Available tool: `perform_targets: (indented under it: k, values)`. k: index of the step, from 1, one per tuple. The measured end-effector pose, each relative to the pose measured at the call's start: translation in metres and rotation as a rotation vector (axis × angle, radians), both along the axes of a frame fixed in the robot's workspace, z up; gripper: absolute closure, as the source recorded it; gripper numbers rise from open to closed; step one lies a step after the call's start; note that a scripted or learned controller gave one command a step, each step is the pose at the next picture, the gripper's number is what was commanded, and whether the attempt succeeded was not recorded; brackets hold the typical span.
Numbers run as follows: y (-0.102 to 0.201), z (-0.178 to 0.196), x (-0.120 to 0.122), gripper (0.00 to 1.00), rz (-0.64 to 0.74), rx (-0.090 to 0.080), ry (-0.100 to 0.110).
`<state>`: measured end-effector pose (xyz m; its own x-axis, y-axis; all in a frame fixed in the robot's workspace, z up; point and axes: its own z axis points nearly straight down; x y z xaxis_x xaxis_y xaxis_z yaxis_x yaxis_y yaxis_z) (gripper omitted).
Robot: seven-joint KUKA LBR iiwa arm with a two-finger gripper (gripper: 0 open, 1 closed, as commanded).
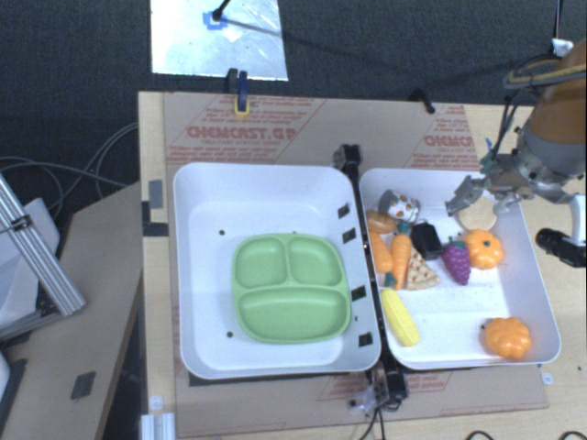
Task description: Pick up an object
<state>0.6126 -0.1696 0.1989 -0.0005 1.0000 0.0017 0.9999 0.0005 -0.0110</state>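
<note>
Green divided plastic plate (pixel 292 287) in the left white bin (pixel 197 246), toy foods clustered in the right white bin (pixel 541 310), gripper (pixel 479 193) above its far side

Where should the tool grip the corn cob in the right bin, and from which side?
Grip the corn cob across its middle, coming straight down from above. It lies flat and apart from the other toys, its long axis running along the bin's left wall, so the fingers would probably best close across its narrow width.

You see two white bins: the left bin (pixel 197 246) holds one green divided plate (pixel 292 287). In the right bin (pixel 541 310), count two orange pumpkins (pixel 483 248) (pixel 507 336), one carrot (pixel 401 255), one corn cob (pixel 400 316), one purple grape bunch (pixel 456 261) and one pizza slice (pixel 422 274).
</note>
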Motion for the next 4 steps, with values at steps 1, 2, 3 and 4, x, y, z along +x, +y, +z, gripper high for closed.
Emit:
perform_targets:
  k: [1,2,3,4]
  values:
    - [0.0,0.008,0.003,0.0,0.003,-0.002,-0.013]
    - [-0.005,-0.053,0.001,0.0,0.0,-0.001,-0.008]
    - [-0.005,-0.099,-0.005,0.0,0.0,0.003,-0.02]
    - [-0.004,-0.104,0.001,0.0,0.005,0.0,-0.024]
